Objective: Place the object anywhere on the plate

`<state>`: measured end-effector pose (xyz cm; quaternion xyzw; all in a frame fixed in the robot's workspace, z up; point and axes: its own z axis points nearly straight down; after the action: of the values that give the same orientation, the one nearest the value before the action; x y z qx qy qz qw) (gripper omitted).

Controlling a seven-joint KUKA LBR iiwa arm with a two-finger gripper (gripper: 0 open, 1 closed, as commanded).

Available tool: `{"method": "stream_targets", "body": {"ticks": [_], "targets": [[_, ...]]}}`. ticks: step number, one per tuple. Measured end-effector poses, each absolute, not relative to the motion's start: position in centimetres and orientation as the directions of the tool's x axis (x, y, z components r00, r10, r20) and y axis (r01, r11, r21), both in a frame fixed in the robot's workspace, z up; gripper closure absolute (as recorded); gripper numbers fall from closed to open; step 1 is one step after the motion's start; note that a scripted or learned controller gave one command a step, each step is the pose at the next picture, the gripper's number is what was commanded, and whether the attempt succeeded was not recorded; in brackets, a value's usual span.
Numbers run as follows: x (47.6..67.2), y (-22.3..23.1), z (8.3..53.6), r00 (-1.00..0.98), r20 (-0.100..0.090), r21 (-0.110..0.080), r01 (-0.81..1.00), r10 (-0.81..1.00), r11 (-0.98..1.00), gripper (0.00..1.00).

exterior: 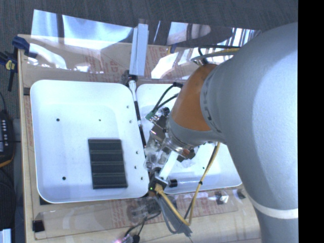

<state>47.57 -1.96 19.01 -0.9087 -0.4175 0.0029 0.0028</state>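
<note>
The big grey arm point(253, 110) fills the near right side, and its gripper point(158, 168) hangs low over the inner edge of the right bin point(223, 178). Nothing can be seen held there (how it is set I cannot tell). The dark ridged plate point(107, 163) lies to the left in the left bin point(76, 110), its long side running near to far. The object cannot be made out, so which way it lies from the gripper is unclear.

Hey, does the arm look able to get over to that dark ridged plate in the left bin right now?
Probably yes. The dark plate lies flat in the left bin with nothing on or around it, and the gripper sits just across the divider in the right bin. Only the low bin walls lie between.
</note>
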Motion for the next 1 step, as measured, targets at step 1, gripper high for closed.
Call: {"method": "stream_targets", "body": {"ticks": [1], "targets": [[48.65,4.92,19.07,0.73,-0.003,-0.005,0.684,0.684,-0.73,1.0]]}}
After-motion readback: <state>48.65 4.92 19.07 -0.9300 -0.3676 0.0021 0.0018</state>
